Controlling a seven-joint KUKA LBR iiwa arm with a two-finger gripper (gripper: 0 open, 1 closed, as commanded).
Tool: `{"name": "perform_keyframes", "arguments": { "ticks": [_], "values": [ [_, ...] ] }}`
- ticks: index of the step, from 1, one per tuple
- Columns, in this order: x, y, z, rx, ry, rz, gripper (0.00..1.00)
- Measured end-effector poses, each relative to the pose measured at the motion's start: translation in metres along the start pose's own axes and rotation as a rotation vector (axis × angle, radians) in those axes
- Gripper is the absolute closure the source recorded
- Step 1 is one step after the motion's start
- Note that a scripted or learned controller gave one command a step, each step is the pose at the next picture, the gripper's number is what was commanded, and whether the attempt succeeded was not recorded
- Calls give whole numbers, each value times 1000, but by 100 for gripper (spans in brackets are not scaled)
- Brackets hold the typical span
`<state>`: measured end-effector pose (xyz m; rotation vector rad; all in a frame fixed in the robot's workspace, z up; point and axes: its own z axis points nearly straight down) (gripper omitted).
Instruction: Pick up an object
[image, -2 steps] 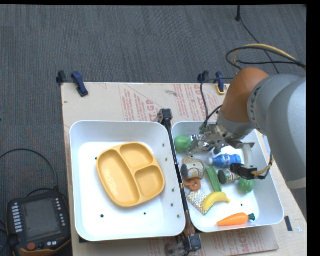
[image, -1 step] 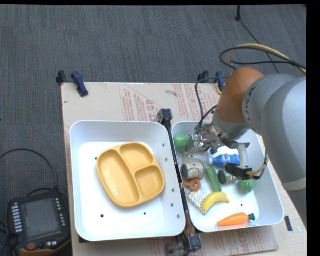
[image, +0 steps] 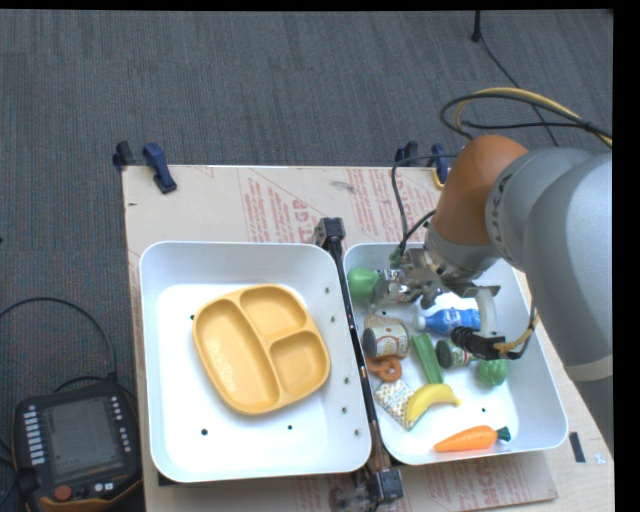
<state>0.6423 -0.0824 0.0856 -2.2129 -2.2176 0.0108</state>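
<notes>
Two white bins side by side on the worktop. Fingers low at the right bin's back left corner, near a green ball; open or shut, can't tell.

Yellow divided plate lying in the left bin, handheld control pad down at 8 o'clock on grey carpet, blue clamps gripping the bench's edge at 11 o'clock

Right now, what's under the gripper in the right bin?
The gripper hangs over the right bin, between a green ball and a blue-and-white bottle. Whatever lies directly beneath it is covered.
</notes>
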Motion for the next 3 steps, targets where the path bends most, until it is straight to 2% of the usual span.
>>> {"name": "perform_keyframes", "arguments": {
  "ticks": [1,2,3],
  "values": [
    [-58,1,-1,-7,-1,1,0],
    [-4,1,0,-4,0,-1,0],
    [-83,1,-1,-7,-1,1,0]
  ]
}}
